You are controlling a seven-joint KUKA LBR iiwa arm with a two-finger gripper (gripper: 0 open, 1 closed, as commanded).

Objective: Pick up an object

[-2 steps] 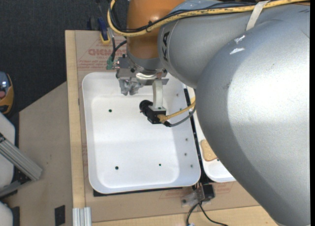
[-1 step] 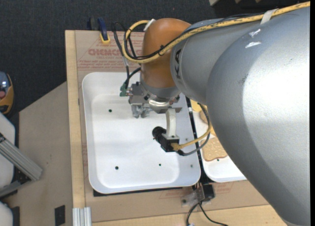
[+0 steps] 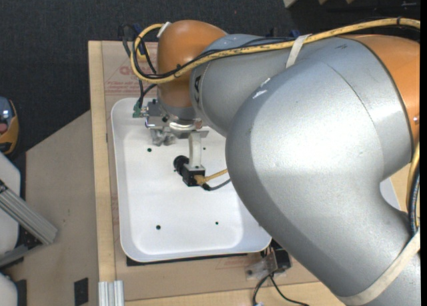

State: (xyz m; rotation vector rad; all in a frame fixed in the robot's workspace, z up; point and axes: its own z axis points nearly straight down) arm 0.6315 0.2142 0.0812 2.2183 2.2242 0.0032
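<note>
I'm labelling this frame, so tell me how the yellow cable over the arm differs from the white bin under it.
The yellow cable is thin and round, while the white bin is broad, flat and shallow. The cable curves along the grey arm and loops by the orange wrist band, while the bin lies level on the bench. The cable is yellow, the bin plain white with small dark dots. Both are partly hidden by the arm.

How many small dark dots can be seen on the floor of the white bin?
3: one dot beside the gripper, one front left, one front right. The arm may hide others.
</note>
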